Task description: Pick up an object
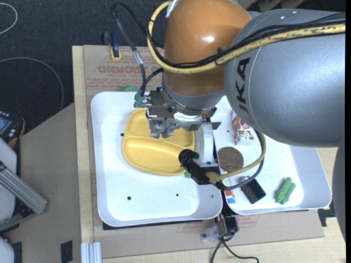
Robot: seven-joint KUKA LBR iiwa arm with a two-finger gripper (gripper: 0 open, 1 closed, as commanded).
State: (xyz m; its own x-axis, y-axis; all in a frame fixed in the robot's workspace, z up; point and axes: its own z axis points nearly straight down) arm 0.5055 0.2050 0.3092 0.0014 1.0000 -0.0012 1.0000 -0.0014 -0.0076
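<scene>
"chemcast" is read in red on the brown board (118, 70) at twelve o'clock of the left bin (109, 163). a yellow banana-shaped dish (151, 153) is seen in that bin, under the gripper (162, 126); how far the gripper is open cannot be told. in the right bin (312, 174) a brown disc (230, 158), a green piece (285, 190) and a black block (253, 191) are seen.

Glossy yellow plastic dish (151, 152); smooth white bin (109, 147).
</scene>
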